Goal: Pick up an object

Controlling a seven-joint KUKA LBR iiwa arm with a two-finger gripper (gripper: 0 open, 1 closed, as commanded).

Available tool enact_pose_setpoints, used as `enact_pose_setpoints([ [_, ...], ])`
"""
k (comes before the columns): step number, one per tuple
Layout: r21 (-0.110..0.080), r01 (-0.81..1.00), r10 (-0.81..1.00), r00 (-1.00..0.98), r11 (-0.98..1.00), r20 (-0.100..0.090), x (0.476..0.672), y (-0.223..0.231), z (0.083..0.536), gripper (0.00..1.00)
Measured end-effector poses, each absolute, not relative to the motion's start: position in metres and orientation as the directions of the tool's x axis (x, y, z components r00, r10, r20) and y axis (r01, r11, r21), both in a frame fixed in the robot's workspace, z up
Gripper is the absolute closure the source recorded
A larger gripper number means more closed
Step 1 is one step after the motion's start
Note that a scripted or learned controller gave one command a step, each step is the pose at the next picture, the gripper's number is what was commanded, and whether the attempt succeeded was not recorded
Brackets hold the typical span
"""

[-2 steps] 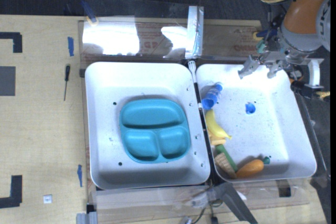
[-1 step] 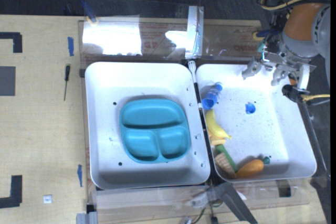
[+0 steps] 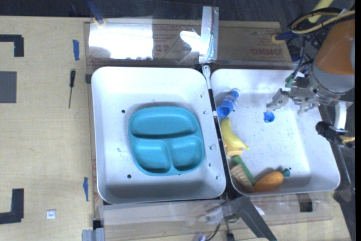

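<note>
The right bin (image 3: 316, 149) holds several objects. A small blue bottle (image 3: 227, 103) lies at its left wall, with a yellow banana (image 3: 231, 138) just below it. A small blue cap (image 3: 269, 117) sits near the middle. At the front lie a brush with a green handle (image 3: 241, 170) and an orange carrot (image 3: 268, 179). My gripper (image 3: 292, 103) hangs over the bin's upper right part. It is open, its fingers (image 3: 277, 100) are spread, and nothing is between them. The blue cap lies a little to the left of and below the fingers.
The left bin (image 3: 107, 93) carries a blue divided plate (image 3: 166, 139). A clear plastic sheet (image 3: 146, 31) and a cardboard strip stand behind the bins. The grey arm with its orange band (image 3: 337, 48) and cables fills the right side. A screwdriver (image 3: 71, 84) lies on the bench at left.
</note>
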State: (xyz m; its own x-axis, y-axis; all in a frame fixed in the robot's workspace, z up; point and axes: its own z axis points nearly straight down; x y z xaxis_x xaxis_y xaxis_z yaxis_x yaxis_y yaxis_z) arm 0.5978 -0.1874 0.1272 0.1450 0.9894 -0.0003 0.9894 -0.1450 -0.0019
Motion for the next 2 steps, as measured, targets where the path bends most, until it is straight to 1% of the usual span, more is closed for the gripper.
enact_pose_setpoints([
  [1, 0.000, 0.983, 0.983, 0.185, -0.185, 0.001, 0.593, -0.182, 0.140, 0.00],
  [2, 0.005, 0.990, 0.990, 0.138, -0.138, -0.001, 0.605, -0.171, 0.087, 0.00],
])
